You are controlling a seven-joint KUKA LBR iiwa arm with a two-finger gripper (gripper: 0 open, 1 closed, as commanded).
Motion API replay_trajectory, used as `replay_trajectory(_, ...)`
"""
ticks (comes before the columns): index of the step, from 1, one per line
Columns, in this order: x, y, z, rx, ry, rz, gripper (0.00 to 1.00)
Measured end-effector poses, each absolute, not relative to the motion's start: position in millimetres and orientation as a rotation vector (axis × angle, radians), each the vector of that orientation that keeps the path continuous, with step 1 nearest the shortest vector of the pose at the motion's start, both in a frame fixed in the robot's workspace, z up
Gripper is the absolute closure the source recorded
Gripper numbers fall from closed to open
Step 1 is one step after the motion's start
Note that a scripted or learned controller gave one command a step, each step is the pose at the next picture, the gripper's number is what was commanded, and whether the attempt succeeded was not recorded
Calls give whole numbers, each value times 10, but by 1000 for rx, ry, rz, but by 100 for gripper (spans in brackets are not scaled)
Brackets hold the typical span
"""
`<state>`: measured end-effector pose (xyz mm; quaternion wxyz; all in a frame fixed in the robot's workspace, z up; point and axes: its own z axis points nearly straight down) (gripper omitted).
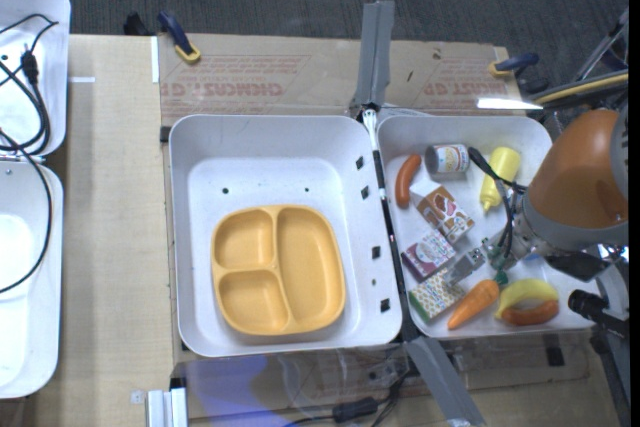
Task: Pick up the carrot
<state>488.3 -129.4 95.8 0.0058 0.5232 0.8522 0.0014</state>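
Gripper (497, 253), fingers unclear, hovers beside right bin's (540, 330) carrot (472, 304).

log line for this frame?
task: carrot | carrot: right bin, front, not held | gripper: just above carrot | tray: left bin

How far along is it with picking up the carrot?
Early on. The carrot lies in the right bin, between a small packet and a yellow-and-red fruit. In hand: the arm hangs over that bin, its gripper just above the carrot's leafy end. Grasping and lifting are left.
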Motion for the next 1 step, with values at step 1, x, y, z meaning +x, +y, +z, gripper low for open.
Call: replay_trajectory(1,4811,-1380,955,1662,2657,8,0)
